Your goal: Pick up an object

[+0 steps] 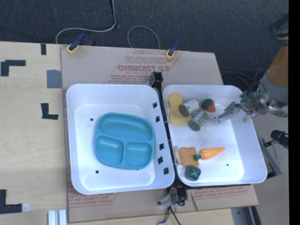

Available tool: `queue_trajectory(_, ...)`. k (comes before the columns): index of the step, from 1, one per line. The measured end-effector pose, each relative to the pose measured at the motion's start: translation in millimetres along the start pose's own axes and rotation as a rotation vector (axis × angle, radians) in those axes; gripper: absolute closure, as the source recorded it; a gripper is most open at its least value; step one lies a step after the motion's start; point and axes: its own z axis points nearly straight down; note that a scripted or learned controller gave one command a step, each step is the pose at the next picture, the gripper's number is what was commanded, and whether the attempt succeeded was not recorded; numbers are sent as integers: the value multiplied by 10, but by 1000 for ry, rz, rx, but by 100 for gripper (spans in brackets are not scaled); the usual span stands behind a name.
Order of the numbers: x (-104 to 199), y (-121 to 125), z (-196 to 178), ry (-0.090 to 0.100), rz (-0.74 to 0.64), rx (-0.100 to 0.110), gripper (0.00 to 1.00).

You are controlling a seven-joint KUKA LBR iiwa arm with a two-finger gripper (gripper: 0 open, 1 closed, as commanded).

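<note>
A: Legend, part one. What do the two bins hold?

B: The left bin [77, 125] holds one thing, a blue divided plate [124, 141] with three compartments, lying flat near the bin's middle. The right bin [243, 139] holds the loose objects. Along its left side lies a yellow duck-like toy [176, 110]. Touching it are a small grey can [188, 108] and a can with a green and white label [198, 120], both tipped on their sides. Just beyond them sits a red and green fruit [208, 105]. Nearer the front edge lie an orange block [188, 156], a toy carrot [211, 153] touching it, and a dark green round piece [193, 173].

A: And the gripper?

B: The gripper [228, 112] reaches in over the right bin's far right part, pointing toward the cans, near them but apart. Nothing lies between its fingers; whether they are spread or closed cannot be told.

A: Any writing?

B: Red print on the cardboard sheet [117, 67] under the bins reads roughly "CHEMCAST GP". The can label is too small to read.

A: Surroundings?

B: The cardboard rests on a pale wooden bench [28, 139] marked with black tape, held by two yellow and blue clamps [75, 44]. Behind is dark carpet [187, 13] with a thin cable [112, 13].
</note>
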Motion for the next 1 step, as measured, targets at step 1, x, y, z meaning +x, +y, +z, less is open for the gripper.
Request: queue_trajectory(1, 31, 626, 1062, -2, -2, -9, 0)
